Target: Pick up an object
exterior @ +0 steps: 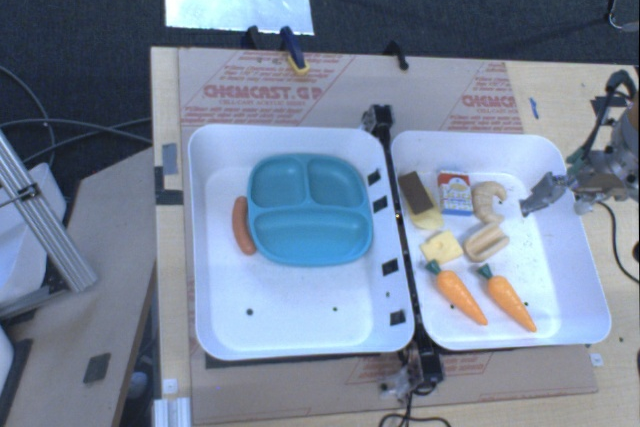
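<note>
Carrots: two smooth orange tapered toy carrots with green tops lie side by side at the near end of the right white bin, one to the left, the other to the right.
Rest of right bin: a pale yellow cheese-like wedge, a tan bread-roll shape, a curved beige croissant-like piece, a small red, white and blue carton, and a brown slab on a yellow block.
Gripper: grey metal, at the right bin's right side, near the croissant-like piece but apart from it; too small and blurred to tell how its fingers stand, nothing seen in them.
Arm: mostly cut off at the right edge.
Left bin: a glossy blue three-compartment plastic plate; a reddish-orange sausage just beside its left rim.
</note>
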Tool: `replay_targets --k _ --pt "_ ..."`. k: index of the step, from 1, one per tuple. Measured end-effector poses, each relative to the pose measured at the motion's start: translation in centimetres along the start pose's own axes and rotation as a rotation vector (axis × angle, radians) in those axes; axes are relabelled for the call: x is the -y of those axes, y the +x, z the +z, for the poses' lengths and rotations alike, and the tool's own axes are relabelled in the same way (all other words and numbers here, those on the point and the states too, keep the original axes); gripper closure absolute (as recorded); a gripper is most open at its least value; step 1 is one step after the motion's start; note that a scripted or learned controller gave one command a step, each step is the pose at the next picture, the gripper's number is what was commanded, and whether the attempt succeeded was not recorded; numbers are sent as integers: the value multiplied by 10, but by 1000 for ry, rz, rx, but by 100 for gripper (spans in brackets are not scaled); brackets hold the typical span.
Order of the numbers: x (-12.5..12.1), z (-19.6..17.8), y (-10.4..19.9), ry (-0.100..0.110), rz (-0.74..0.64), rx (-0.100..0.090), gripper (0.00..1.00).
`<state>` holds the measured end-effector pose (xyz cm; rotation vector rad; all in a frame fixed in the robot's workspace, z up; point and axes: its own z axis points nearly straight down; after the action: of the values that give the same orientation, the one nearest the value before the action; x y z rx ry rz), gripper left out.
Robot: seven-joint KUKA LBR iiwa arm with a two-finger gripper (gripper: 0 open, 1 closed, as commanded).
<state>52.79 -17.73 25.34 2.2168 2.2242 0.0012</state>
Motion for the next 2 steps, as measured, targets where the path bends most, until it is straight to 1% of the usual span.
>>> replay_targets --k 1,2 --pt "35 141 -30 14 7 -3 0" --pt "42 170 4 2 -2 -2 0"
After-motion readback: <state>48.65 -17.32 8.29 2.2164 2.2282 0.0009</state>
